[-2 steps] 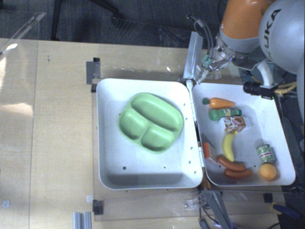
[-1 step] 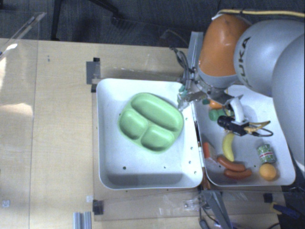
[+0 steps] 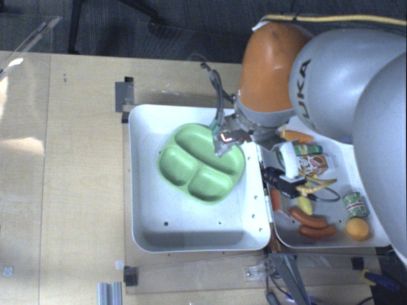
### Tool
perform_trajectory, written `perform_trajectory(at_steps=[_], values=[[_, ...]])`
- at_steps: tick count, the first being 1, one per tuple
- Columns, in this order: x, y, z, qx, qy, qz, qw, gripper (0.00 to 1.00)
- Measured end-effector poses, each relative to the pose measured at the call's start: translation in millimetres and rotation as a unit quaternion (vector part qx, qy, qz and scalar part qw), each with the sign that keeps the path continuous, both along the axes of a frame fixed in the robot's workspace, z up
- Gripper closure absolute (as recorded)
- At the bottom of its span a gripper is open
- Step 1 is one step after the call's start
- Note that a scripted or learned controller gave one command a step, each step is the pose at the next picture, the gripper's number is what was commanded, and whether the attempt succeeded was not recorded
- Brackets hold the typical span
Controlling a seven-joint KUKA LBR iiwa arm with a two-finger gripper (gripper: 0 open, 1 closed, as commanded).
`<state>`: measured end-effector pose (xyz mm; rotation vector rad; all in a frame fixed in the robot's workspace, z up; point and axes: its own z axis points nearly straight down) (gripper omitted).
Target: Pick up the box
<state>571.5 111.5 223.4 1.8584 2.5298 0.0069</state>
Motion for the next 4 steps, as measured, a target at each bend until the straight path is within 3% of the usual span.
perform_trajectory(at_steps=[2, 3, 4], values=[[-84, 111, -38, 0.0003, 0.002, -0.083, 0.9966, 1.0], [-85, 102, -73, 0.0, 0.003, -0.131, 0.9914, 1.0], [-84, 80, -87, 0.0011, 0.002, -0.197, 0.9803, 1.0]])
